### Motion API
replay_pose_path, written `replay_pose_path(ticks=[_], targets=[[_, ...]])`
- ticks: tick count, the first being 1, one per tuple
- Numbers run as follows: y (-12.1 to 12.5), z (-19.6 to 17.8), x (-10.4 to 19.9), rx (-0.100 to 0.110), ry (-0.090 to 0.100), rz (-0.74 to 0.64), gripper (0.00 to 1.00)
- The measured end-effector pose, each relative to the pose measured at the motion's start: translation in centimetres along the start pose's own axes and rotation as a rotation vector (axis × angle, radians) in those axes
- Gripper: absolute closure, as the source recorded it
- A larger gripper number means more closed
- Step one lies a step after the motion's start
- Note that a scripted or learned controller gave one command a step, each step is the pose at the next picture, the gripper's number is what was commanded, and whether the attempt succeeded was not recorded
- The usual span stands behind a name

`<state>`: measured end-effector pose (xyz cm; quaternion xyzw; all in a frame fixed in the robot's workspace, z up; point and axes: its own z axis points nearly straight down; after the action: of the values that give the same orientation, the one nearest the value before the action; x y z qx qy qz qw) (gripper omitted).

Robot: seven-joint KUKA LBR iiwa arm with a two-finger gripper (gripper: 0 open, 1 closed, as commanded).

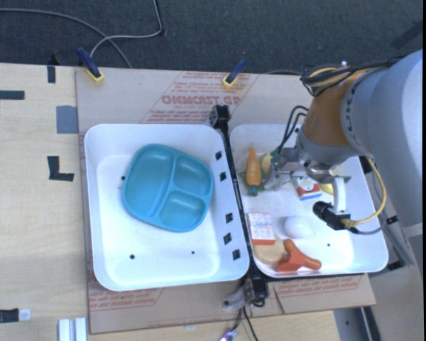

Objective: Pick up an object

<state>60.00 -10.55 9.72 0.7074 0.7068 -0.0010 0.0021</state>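
My gripper (285,172) hangs low over the upper middle of the right bin (366,254), beneath the orange band of the arm. Just left of it lie an orange carrot (252,166) and a small green and yellow piece (267,162). A red and white carton (309,190) sits right under the wrist, with a yellow item (328,187) beside it. Nearer the front are a white egg (296,226), a pink and white packet (260,226), a tan bread slice (267,251) and an orange-red toy (297,261).
The left bin (106,254) holds a blue divided plate (167,187). A black clip strip (231,190) runs between the two bins. Cables loop around the wrist and over the right bin's right side. Cardboard lies under both bins.
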Motion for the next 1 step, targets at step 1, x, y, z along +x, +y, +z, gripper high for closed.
replay_pose_path(ticks=[1], targets=[[-0.09,0.0,-0.26,0.002,-0.004,0.002,0.0]])
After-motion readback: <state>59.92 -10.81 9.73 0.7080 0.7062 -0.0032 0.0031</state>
